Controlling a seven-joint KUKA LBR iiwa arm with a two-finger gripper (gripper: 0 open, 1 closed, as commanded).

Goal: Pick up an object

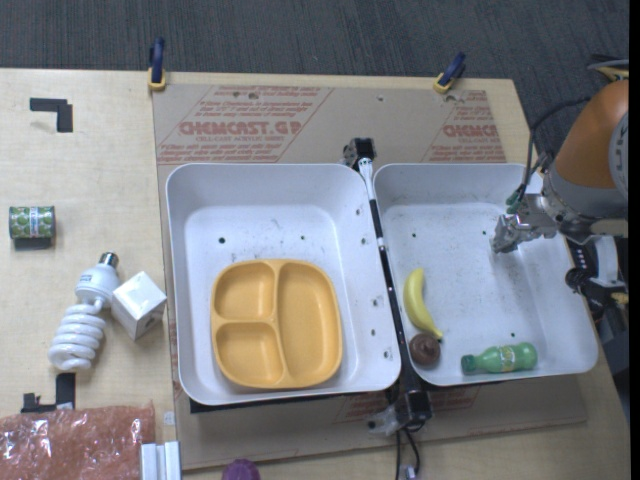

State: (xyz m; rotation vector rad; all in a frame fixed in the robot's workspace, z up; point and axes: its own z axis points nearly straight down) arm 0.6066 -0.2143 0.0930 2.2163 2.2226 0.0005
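A: Step? Approach, I'd say. Gripper (505, 234) hangs low over the right bin (560, 353), at about 1 o'clock of that bin's floor. Nothing between its tips that I can see; open or closed, can't tell, too small.

B: Targets?

A: Three, all in the right bin's near half. Banana (420, 304) at 8 o'clock, close to the left wall. Brown fruit (424, 348), maybe a fig, touching the banana's lower tip, at 7 o'clock. Green bottle (499, 358) lying on its side at 6 o'clock, near the front wall. All well apart from the gripper.

B: Next move?

A: My guess: travel toward 7 o'clock, line up across the bottle's body or the banana's middle, drop, close. Fruit sits in the corner, awkward.

B: Surface?

A: Left bin (190, 208) holds a yellow tray (277, 323), three compartments. Bins sit on a cardboard sheet (250, 118) clamped at 12 o'clock, on a pale desk (60, 188). Left of the bins: bulb (82, 323), white cube (139, 304), green can (31, 224), red mesh bag (70, 445). Grey carpet (300, 13) beyond.
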